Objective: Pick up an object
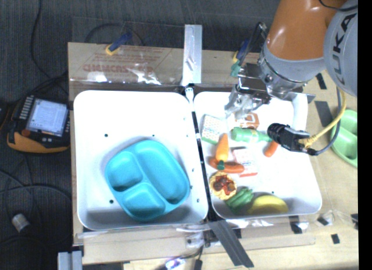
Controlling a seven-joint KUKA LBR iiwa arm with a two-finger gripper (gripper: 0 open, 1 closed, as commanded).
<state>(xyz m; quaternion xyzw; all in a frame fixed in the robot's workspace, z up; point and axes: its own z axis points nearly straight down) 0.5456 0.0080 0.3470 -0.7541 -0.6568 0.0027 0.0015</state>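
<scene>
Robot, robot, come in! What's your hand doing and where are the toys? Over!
Gripper low over right bin, top end. Toy food piled there: carrot, banana; none seen held. Blue tray in left bin.

Two white bins, smooth plastic with a soft sheen. Left of centre, a blue divided tray, glossy moulded plastic catching the light. Right of centre, toy food with a plastic look: a shiny yellow banana, an orange carrot, a green bottle. Upper right, an orange band, smooth painted shell, semi-gloss, over a grey metal-looking wrist. Upper middle, a bright brushed metal strip. Upper left, clear glossy film over pale bench board. All round the edges, dark matt floor, rough and carpet-like.
</scene>
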